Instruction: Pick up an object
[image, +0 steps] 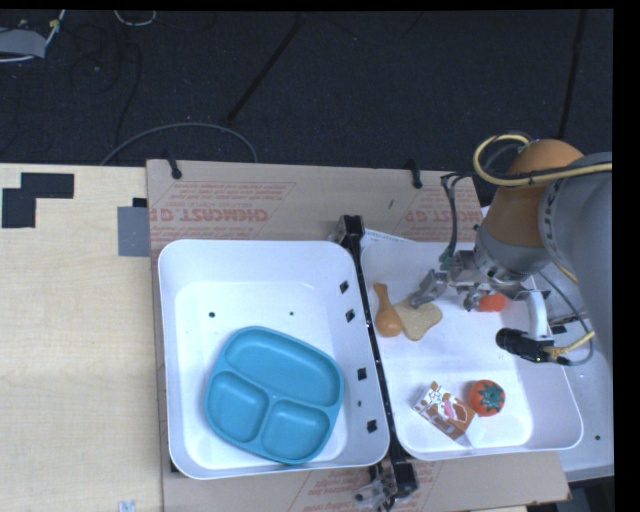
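Left bin (190, 290): blue tray (272, 394) toward near edge. Right bin (560, 420): arm (545, 215) over far right corner; gripper (440, 285) low, grip state indiscernible. Tan toy (408, 320) by left wall; packet (444, 410), tomato (487, 397) at near edge. Risk: closing beside toy, nudging it away. Orange item under wrist part-hidden.

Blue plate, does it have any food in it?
Empty. The blue plate lies flat in the left bin, and all three of its compartments show only bare blue.
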